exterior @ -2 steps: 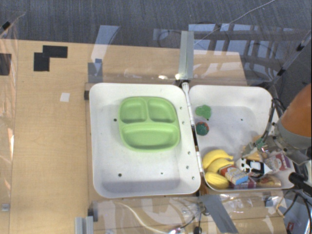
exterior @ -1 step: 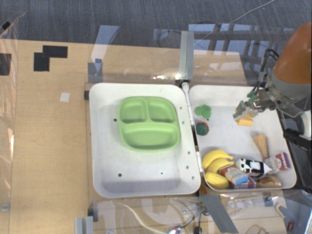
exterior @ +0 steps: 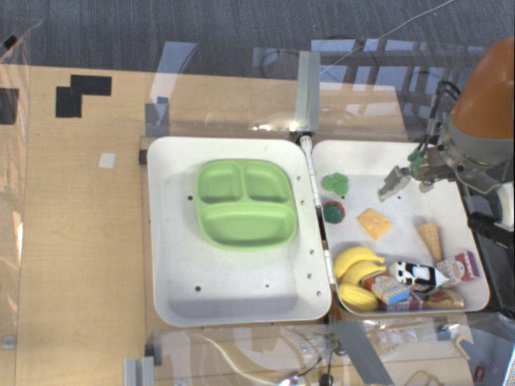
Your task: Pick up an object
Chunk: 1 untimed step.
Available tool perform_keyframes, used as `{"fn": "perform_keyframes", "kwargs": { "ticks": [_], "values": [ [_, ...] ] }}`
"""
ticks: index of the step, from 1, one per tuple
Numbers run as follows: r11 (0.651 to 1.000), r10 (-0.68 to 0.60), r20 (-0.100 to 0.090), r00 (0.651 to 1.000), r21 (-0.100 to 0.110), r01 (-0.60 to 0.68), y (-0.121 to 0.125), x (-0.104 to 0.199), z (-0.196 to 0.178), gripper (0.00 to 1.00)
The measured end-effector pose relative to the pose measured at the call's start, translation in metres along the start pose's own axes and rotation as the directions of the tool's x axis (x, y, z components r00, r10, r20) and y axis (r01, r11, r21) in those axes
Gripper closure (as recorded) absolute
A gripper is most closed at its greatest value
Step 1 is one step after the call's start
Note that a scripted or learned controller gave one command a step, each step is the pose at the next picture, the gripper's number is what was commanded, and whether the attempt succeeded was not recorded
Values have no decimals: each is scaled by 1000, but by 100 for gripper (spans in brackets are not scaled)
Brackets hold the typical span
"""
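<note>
Front corner crowded [exterior: 402, 284] — back open

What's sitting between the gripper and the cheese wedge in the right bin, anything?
Nothing visible. The gripper hangs over bare floor of the right bin, and the cheese wedge lies just below-left of it in the view, on its own. The broccoli and strawberry sit off to the left, out of that line.
</note>
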<state>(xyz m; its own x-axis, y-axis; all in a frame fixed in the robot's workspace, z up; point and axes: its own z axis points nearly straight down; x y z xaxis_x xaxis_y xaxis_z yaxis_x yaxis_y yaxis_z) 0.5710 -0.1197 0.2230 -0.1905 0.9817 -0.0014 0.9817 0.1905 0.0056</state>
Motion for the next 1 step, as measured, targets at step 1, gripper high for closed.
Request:
{"fn": "perform_keyframes", "kwargs": {
  "ticks": [1],
  "values": [
    [996, 87, 1, 996, 1, -87, -42, -3, -59, 0]
  ]
}}
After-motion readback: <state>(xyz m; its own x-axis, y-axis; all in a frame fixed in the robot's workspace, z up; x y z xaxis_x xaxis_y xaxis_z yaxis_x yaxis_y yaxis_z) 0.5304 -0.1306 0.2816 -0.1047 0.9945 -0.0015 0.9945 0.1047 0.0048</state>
